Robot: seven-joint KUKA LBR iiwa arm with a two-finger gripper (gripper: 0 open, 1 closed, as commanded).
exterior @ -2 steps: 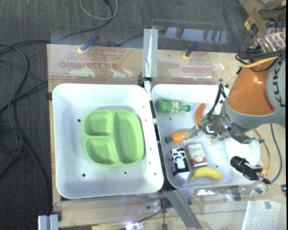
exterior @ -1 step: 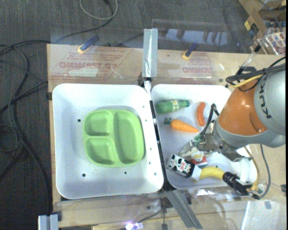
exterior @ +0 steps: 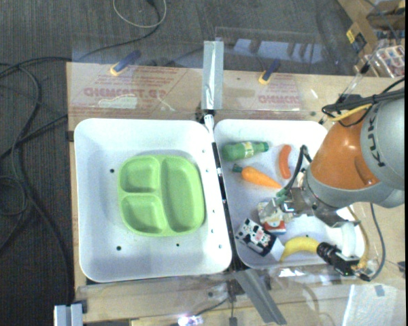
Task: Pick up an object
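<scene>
Objects for picking lie in the right bin (exterior: 226, 182), the one the arm (exterior: 357, 165) reaches into from the right. Near its far wall rests a green bottle (exterior: 245, 150) on its side. Just in front of it lies a carrot (exterior: 258, 176), pointing toward the near right. Right of the bottle, a small red-orange piece (exterior: 285, 160) lies lengthwise, partly beside the arm's orange band. Toward the near wall sits a black-and-white patterned item (exterior: 256, 236), and right of it a yellow banana (exterior: 300, 246) curves along the bin floor.

The gripper (exterior: 275, 214) hangs low over the middle of this bin, between the carrot and the black-and-white item. A small red-and-white thing shows right at its tip, but whether that is a separate object or part of the tool cannot be told, and the state of the grip cannot be told either.

The left bin (exterior: 95, 182) holds a light green divided tray (exterior: 162, 194) with three compartments, lying flat near the centre. Both bins touch along a shared middle edge. Dark cables (exterior: 13, 107) trail over the grey floor to the left of the bench.
</scene>
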